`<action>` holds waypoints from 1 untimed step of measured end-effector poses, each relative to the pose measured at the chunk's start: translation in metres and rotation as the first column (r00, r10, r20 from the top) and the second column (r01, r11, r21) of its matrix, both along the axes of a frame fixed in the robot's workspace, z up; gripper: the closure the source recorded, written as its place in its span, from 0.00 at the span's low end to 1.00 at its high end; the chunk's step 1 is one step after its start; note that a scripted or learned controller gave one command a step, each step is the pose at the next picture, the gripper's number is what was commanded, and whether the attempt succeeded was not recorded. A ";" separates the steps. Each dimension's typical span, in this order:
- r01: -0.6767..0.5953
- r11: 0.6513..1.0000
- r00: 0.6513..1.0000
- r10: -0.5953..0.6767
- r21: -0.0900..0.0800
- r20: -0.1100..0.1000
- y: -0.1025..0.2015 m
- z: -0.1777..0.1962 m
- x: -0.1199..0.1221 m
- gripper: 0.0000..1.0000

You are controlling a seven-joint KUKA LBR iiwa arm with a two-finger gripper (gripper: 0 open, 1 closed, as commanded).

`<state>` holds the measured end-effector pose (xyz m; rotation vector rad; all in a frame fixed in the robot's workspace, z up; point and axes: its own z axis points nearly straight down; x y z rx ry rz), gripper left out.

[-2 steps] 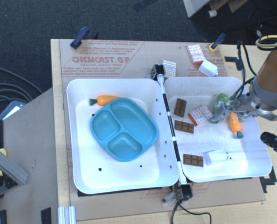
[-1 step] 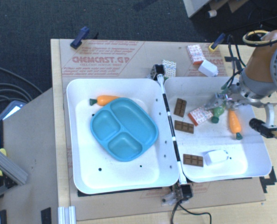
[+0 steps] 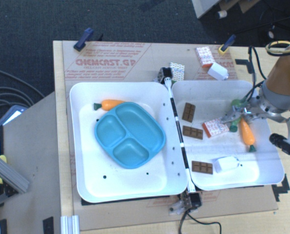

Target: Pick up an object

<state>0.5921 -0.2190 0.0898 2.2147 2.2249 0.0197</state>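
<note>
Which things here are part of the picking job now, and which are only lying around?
Job in hand:
claw
red-and-white box beside the claw
carrot in the right bin

Lying about:
blue tray and second carrot in the left bin
three chocolate bars
white block

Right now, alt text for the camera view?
The gripper hangs low in the right bin, by a red-and-white box and a carrot, with three chocolate bars nearby. The left bin holds a blue divided plate and another carrot.
</note>
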 end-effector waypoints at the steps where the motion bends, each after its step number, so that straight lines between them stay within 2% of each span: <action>1: 0.002 1.000 1.000 -0.002 -0.004 0.000 0.001 0.000 -0.033 0.00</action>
